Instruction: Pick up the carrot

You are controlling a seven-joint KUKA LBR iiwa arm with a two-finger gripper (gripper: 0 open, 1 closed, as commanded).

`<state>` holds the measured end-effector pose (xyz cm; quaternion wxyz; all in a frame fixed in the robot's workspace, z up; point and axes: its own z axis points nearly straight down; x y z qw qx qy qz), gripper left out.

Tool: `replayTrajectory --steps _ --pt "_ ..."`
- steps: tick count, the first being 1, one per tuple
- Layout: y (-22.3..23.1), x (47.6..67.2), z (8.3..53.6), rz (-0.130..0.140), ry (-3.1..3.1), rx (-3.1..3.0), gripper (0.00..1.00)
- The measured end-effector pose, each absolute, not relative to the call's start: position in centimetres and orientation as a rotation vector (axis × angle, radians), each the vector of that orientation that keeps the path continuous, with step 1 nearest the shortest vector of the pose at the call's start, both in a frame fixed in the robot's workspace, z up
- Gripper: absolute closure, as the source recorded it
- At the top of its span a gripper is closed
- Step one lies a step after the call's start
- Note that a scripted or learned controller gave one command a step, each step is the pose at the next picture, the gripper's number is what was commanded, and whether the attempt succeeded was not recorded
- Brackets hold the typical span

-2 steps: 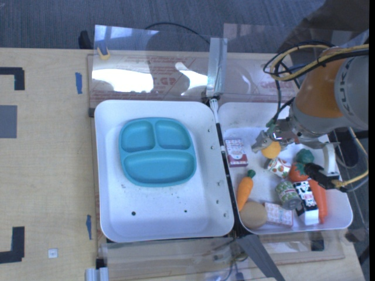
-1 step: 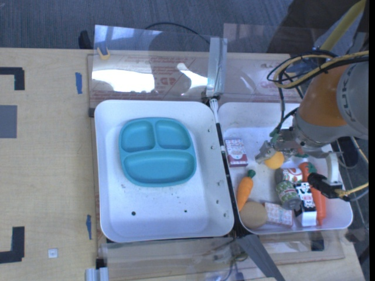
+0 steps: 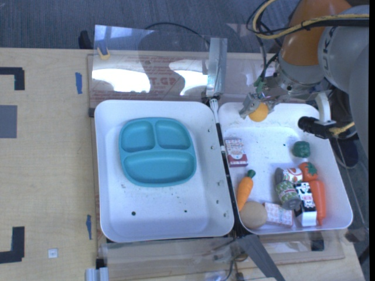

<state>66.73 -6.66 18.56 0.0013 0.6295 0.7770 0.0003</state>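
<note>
Pale wooden bench (image 3: pixel 41 174) beneath two white bins (image 3: pixel 117 215).

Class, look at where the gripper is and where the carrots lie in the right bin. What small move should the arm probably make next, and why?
Probably travel toward the bin's near side. The gripper sits at the far edge of the right bin, by a yellow-orange item, while the small carrot lies near the bin's left wall and the larger carrot at its right.

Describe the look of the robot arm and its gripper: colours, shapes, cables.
The arm is grey and rounded, with a bulbous orange band above the wrist. Yellow and black cables loop around that band. The gripper is small, metallic grey, with thin wires near it.
</note>
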Motion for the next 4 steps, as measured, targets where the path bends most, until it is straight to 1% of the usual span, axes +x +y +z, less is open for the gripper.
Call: replayTrajectory --steps 1,2,3,4 --pt "-3.4 60.7 18.4 -0.005 2.0 2.428 1.0" --pt "1.2 59.8 18.4 -0.008 1.652 2.677 1.0" --pt "-1.5 63.8 18.4 -0.003 1.662 2.666 1.0" --pt "-2.7 65.7 18.5 -0.001 1.646 2.674 1.0"
